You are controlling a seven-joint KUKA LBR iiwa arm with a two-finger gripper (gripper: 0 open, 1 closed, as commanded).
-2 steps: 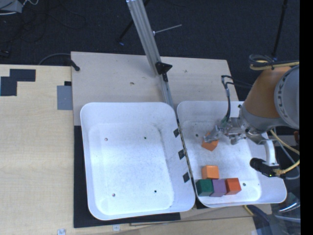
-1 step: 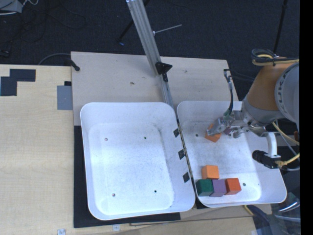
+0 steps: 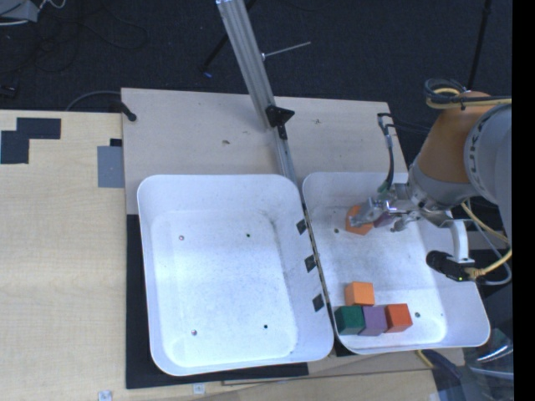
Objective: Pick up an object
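Observation:
In the right bin [image 3: 465,334], near its far wall, my gripper [image 3: 368,216] reaches in from the right under the grey arm with the orange band [image 3: 447,153]. A small orange block [image 3: 355,222] sits tilted between the fingertips, partly covered by them, and the gripper is shut on it. At the bin's near end lie an orange cube [image 3: 360,293], a green cube [image 3: 349,318], a purple cube [image 3: 374,319] and a red-orange cube [image 3: 399,317], the last three touching in a row.
The left bin [image 3: 159,224] stands beside the right one, their rims joined by black clips [image 3: 310,262]. A slanted aluminium post [image 3: 251,65] rises behind the bins. Cables [image 3: 468,266] hang by the arm at the right.

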